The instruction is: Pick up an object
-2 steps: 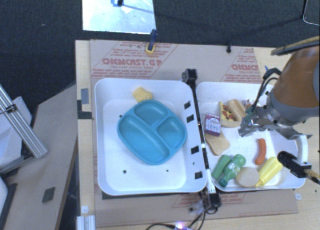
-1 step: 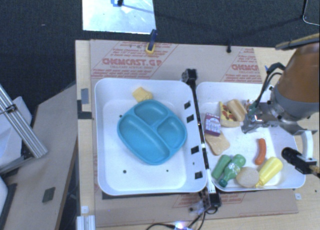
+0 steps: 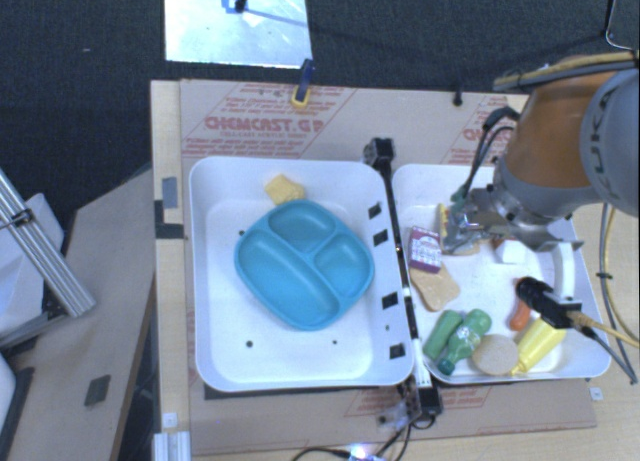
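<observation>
Nearest the camera, the right bin (image 3: 425, 184) holds a row along its front edge: a green bottle (image 3: 455, 337), a round tan biscuit (image 3: 493, 356) just beside it, then a yellow piece (image 3: 535, 344) with a small orange piece (image 3: 519, 317) behind. Further back lie a tan bread slice (image 3: 436, 289) and a small purple box (image 3: 424, 249), both near the wall shared with the left bin (image 3: 225, 349). The end effector (image 3: 462, 234) hangs low just beside the box; whether it is spread or pressed together cannot be told, and nothing is seen in its grip. The grey and orange arm (image 3: 560, 149) hides the bin's far right. The left bin holds a blue divided plate (image 3: 303, 264) and, behind it, a yellow sponge (image 3: 285, 189). Beyond the bins, a yellow clip (image 3: 302, 89) sits at the bench (image 3: 260, 119) edge.
</observation>
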You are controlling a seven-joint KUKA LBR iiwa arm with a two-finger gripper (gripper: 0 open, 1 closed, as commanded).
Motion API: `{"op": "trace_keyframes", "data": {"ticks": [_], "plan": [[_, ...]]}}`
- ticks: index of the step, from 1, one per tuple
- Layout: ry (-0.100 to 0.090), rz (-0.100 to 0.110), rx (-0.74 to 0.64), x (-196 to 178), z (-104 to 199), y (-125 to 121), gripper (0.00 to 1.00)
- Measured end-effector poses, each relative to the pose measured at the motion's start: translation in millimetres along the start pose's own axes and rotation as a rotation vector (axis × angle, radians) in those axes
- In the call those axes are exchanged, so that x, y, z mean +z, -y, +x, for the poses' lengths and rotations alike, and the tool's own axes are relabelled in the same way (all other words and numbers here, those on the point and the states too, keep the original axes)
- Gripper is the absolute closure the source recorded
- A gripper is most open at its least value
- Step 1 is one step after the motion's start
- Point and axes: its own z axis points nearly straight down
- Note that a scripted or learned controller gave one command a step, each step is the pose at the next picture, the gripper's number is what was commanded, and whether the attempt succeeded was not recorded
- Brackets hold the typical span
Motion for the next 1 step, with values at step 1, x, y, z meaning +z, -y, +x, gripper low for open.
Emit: {"op": "trace_keyframes", "data": {"ticks": [1], "plan": [[-0.001, 0.002, 0.001, -12.3, 35.8, -8.4, 1.0]]}}
